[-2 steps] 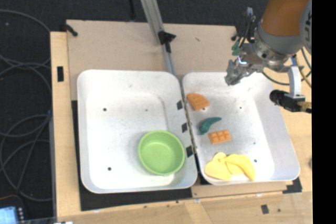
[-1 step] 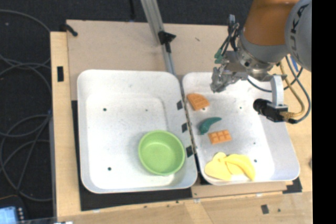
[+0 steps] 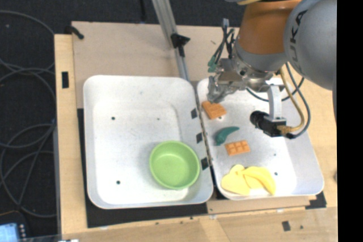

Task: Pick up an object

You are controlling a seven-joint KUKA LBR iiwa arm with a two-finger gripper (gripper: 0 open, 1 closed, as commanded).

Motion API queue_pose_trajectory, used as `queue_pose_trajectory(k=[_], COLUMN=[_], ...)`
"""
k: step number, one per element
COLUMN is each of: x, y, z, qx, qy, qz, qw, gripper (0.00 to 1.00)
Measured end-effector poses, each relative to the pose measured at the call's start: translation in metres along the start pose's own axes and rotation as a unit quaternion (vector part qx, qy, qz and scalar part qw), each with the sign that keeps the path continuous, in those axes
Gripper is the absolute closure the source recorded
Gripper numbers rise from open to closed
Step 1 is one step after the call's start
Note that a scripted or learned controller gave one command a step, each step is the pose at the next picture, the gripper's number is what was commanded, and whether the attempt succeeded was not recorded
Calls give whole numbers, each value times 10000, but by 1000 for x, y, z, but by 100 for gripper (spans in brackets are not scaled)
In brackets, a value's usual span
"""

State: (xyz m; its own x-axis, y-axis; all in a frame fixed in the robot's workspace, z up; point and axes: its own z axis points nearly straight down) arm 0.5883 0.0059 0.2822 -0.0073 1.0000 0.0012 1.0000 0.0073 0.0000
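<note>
An orange block (image 3: 214,110) is lying near the right bin's (image 3: 295,178) left wall, and I am hovering my claw (image 3: 216,89) just above it, grip state unreadable, risking nudging it against that wall.

Two white bins (image 3: 142,88) are being shown, holding one green bowl (image 3: 174,164), two orange blocks (image 3: 214,110), one teal piece (image 3: 226,134) and one yellow object (image 3: 248,180).
</note>
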Motion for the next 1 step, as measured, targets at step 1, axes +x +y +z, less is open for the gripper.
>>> queue_pose_trajectory(k=[1], x=[53], y=[-16], z=[26], qx=[10], qy=[-4], qz=[3], qw=[10000], gripper=[100])
